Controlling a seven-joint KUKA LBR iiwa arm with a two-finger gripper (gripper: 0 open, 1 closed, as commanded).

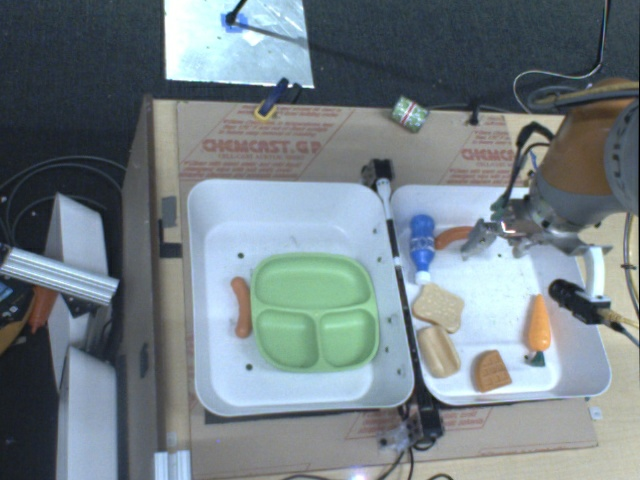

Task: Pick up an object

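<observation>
Two white bins sit side by side on the table. Left bin holds a green divided plate at center, with a small sausage lying at the plate's 9 o'clock, just beside it. Right bin holds the rest: a blue-and-white bottle at the bin's 10 o'clock, near the divider; a red-orange sausage at the bottle's 3 o'clock; a cracker-like slice near the bin's 8 o'clock; a tan bread roll at that slice's 6 o'clock, touching or nearly so; a brown bread piece at the bin's 6 o'clock; a carrot at 4 o'clock, upright in view. The arm comes in from 3 o'clock, with the end effector low over the bin's 12 o'clock zone, just at the 3 o'clock end of the red-orange sausage. Can't tell how far open it is or whether it has hold of anything. A small green can lies on the table at 12 o'clock, outside the bins.
</observation>
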